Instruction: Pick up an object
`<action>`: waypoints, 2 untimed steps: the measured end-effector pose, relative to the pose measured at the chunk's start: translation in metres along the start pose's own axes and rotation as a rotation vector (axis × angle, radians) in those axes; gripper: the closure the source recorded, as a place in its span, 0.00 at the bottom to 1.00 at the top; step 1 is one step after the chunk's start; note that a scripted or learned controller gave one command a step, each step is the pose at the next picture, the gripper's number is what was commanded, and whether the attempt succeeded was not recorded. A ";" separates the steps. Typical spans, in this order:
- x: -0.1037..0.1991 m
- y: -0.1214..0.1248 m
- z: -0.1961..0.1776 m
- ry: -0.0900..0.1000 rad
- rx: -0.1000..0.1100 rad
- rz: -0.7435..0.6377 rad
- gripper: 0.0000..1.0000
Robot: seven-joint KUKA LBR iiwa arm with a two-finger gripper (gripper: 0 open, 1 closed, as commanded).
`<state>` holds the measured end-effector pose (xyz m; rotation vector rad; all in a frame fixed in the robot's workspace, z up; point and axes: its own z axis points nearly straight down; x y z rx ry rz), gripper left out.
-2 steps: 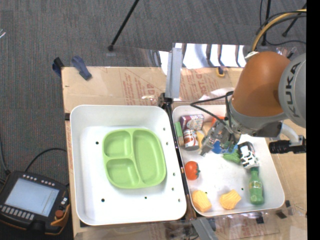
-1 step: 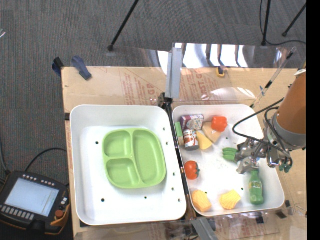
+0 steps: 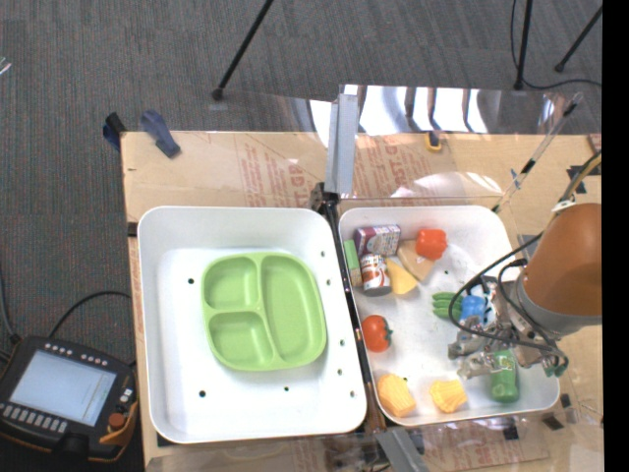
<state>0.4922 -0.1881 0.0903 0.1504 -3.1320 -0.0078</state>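
Note:
My gripper hangs low over the front right part of the right bin, under the orange band of the arm. Right beside it, on its right, lies a green bottle, partly covered by the wrist cables. A small blue object and a green leafy piece lie just behind the gripper. Further left in the bin are a tomato, two corn pieces, a cheese wedge, a red can, a purple carton and an orange pepper.
The left bin holds a green divided plate. A metal post rises behind the wall between the bins. A teach pendant lies on the floor at the lower left. Tripod legs stand at the back.

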 end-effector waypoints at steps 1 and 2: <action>-0.018 0.009 0.004 -0.005 0.001 0.305 1.00; -0.077 0.043 0.003 -0.006 0.002 0.420 1.00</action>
